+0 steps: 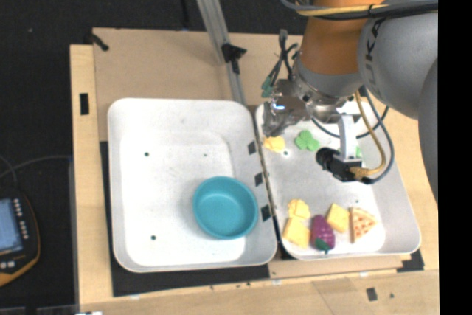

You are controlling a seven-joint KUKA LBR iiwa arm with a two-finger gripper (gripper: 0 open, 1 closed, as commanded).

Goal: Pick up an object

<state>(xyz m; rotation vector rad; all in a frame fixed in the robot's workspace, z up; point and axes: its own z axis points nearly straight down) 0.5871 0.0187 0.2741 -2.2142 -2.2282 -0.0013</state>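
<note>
1. The KUKA arm's gripper point(279, 122) hangs low over the far left corner of the right bin point(391, 192); its fingers are lost in wrist hardware and cables, so whether they are wide or narrow cannot be told.
2. A small yellow toy piece point(274, 144) lies just near of the gripper, hard against the bin's left wall; its long axis is too small to judge.
3. A green toy piece point(307, 140) sits just to its right.
4. The wall crowds any closing on the left; open floor lies right and near.
5. Toy foods, purple grapes point(322, 231) and a pizza slice point(361, 222), cluster along the near edge; a blue bowl point(225, 206) rests in the left bin point(147, 129).
</note>
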